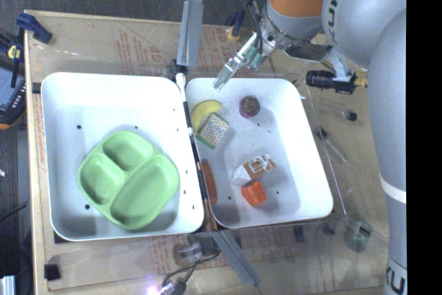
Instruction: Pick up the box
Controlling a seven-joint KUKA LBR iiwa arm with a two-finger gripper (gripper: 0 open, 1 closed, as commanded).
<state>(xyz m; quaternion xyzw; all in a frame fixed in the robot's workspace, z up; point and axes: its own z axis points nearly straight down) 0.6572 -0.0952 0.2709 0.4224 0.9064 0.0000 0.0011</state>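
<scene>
While touching the banana (205, 111), the box (213, 130) lies unblocked.

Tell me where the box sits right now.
The box lies in the right bin, toward its front, just above the orange pepper and well below the dark round fruit.

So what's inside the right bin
In the right bin: a yellow banana with a checkered box overlapping it, a dark round item, a small carton, an orange piece, and a brown stick. The banana's covered part is hidden.

Gripper (226, 74) fingers perhaps blurred.
</scene>
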